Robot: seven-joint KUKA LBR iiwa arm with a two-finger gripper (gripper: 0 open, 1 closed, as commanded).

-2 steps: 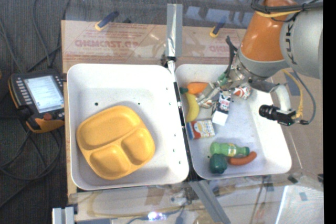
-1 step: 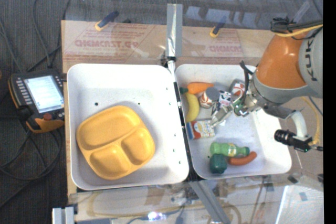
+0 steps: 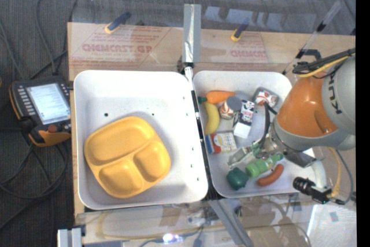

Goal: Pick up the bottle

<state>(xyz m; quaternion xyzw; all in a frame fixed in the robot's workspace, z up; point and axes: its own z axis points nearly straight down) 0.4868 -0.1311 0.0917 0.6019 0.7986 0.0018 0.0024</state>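
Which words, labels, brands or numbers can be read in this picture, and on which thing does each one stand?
"KU", large dark letters cut by the picture's edge, on the grey arm.
Red print on the cardboard sheet behind the bins: mirrored and faint, not readable.
Second red print on the cardboard behind the right bin: also unreadable.
Screen of the handheld pendant: too small to read.
Labels on the small cartons in the right bin: too blurred.

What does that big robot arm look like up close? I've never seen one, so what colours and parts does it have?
The arm is thick and rounded, with smooth grey casing and a wide, glossy orange band above the wrist. Part of a dark lettered marking shows on the grey shell. Yellow and black cables loop along its upper side. At its end sits a slim metal gripper made of thin silvery parts.
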